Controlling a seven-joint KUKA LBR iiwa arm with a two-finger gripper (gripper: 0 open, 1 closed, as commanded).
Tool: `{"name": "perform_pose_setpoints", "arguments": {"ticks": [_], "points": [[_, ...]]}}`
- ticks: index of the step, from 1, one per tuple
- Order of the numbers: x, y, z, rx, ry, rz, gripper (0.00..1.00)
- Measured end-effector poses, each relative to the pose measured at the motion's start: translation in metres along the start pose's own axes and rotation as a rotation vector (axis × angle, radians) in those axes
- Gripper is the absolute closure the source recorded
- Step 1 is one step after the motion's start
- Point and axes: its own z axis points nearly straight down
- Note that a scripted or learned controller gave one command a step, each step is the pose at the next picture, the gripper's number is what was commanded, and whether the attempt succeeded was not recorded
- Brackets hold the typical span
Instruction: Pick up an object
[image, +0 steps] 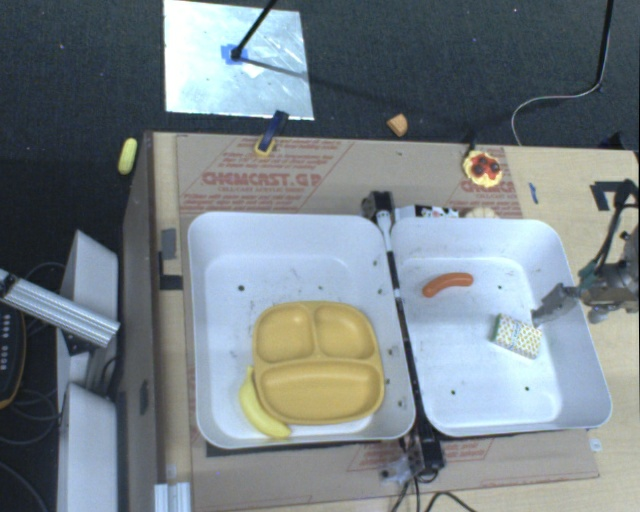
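Two shallow white plastic bins side by side on bench (560, 180), rounded corners, smooth matte walls: left bin (215, 250), right bin (575, 390). In left bin, toward near edge: yellow compartment plate (318, 362), glossy moulded plastic, rounded rectangle with two small wells above one large well. Touching plate's near left corner: yellow banana (257, 410), curved, smooth, partly tucked under plate rim. In right bin, far centre: orange-red sausage (447, 284), smooth, slightly curved cylinder, lying flat, apart from walls. Nearer right side of same bin: small rectangular packet (517, 335), pale with speckled pattern, lying flat and slightly tilted. Hand (552, 302) at right bin's right rim, just beside packet's upper right corner, dark grey metal; fingers too small and blurred, open or closed cannot be told; nothing seen between them. On bench beyond bins: brown cardboard sheet (270, 175) with red print, flat; round red-and-yellow toy (483, 167) near far edge. On dark carpet floor (80, 70): shiny foil-like square sheet (235, 60), small yellow capsule-shaped item (127, 155)
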Motion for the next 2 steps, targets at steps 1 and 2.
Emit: {"name": "perform_pose_setpoints", "arguments": {"ticks": [1,2], "points": [[0.073,0.026,0.166,-0.001,0.001,0.000,0.00],[0.040,0.071,0.163,-0.001,0.000,0.001,0.00]]}}
